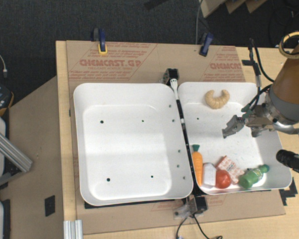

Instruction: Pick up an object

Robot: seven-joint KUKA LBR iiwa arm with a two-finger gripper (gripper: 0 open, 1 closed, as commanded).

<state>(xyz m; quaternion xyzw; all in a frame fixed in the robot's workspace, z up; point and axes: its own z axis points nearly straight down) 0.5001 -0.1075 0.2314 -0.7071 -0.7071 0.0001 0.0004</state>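
The right bin [209, 126] holds several objects. A tan croissant [217, 98] lies near its far edge. Along the near edge lie an orange carrot [197, 162], a white block [209, 174], a red round fruit [223, 179], a red-and-white packet [230, 164] and a green bottle [252, 177]. My gripper [232, 126] hangs over the middle of the right bin, pointing left. It is below and to the right of the croissant and above the packet in the view. I see nothing in it.
The left bin [127, 143] sits beside the right one, with a black divider strip [181, 121] between them. Both rest on a cardboard sheet [139, 56] held by clamps. Cables [255, 66] run behind the arm at the right.
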